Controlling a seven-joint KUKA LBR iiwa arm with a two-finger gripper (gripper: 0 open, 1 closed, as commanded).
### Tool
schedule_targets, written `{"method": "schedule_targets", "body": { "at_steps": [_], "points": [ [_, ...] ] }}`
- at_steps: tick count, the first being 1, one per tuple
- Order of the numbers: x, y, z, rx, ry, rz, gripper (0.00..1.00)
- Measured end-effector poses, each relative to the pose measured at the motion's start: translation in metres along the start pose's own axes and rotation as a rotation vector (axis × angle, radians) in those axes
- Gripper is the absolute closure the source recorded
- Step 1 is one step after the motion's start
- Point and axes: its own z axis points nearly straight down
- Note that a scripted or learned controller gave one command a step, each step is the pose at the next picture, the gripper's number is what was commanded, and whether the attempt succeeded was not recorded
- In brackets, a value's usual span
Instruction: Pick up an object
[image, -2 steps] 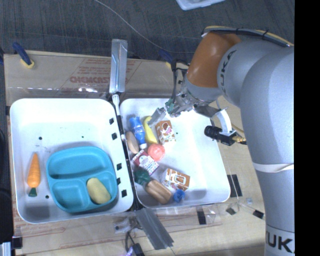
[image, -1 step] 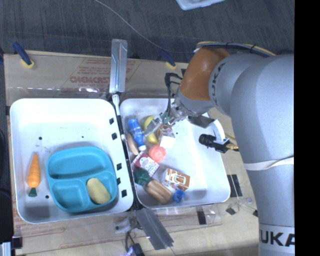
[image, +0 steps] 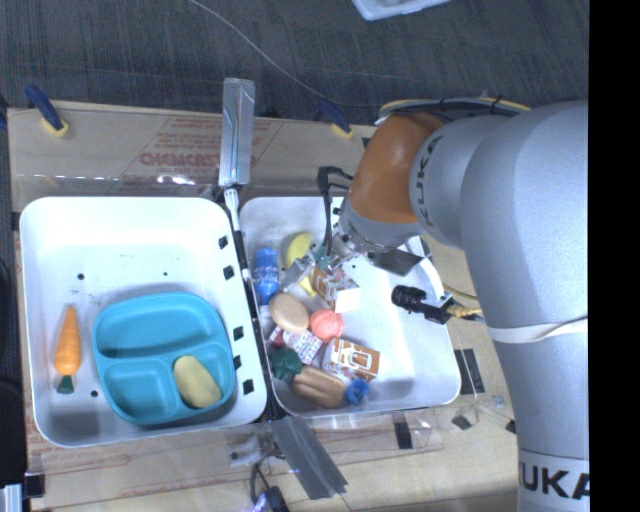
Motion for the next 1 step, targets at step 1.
{"method": "schedule_targets", "body": {
  "at_steps": [1],
  "points": [
    [-0.0222, -0.0183, 0.0068, 0.004, 0.017, 0.266, 0.0]
  ]
}}
